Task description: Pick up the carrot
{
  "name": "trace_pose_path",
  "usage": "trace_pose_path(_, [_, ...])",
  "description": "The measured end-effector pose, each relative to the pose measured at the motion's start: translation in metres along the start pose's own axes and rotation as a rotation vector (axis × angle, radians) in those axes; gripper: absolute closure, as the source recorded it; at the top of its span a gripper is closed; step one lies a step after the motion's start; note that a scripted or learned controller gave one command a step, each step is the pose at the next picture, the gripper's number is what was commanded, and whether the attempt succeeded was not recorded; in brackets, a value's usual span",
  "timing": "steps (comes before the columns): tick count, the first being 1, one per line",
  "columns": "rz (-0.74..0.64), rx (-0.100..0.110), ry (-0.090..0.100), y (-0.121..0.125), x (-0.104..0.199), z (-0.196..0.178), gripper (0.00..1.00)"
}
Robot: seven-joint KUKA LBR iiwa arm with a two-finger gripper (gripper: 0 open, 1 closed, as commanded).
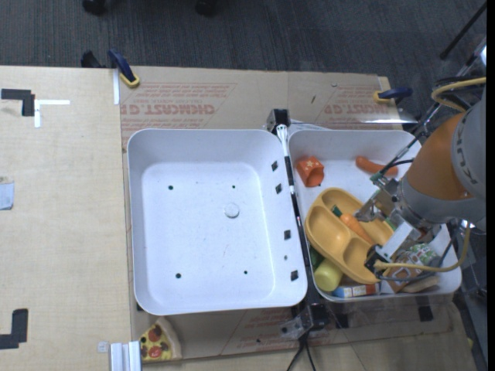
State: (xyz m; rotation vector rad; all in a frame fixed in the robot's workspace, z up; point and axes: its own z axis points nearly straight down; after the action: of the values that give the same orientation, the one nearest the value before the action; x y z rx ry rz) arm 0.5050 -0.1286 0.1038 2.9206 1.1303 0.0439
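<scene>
A slim orange carrot [369, 164] lies near the back wall of the right bin [340, 141]. A second small orange piece [354, 225] rests in the yellow divided dish [332, 234] in the middle of that bin; I cannot tell what it is. My gripper [374, 213] hangs low over the dish's right rim, right beside this orange piece and well in front of the carrot at the back. The grey and orange arm covers the bin's right side.
An orange cup [309, 170] lies at the right bin's back left. A yellow-green fruit [327, 276], a small box [356, 290] and a printed packet [415, 258] crowd its front. The left bin [147, 222] holds a small pale disc [232, 212]. A toy pizza slice [157, 343] lies outside.
</scene>
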Motion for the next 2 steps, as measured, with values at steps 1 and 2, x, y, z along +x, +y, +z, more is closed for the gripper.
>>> trace_pose_path(1, [0.532,-0.001,-0.013,-0.017,0.016,0.007,0.00])
trace_pose_path(2, [0.528,0.009,-0.027,0.018,0.067,0.012,0.00])
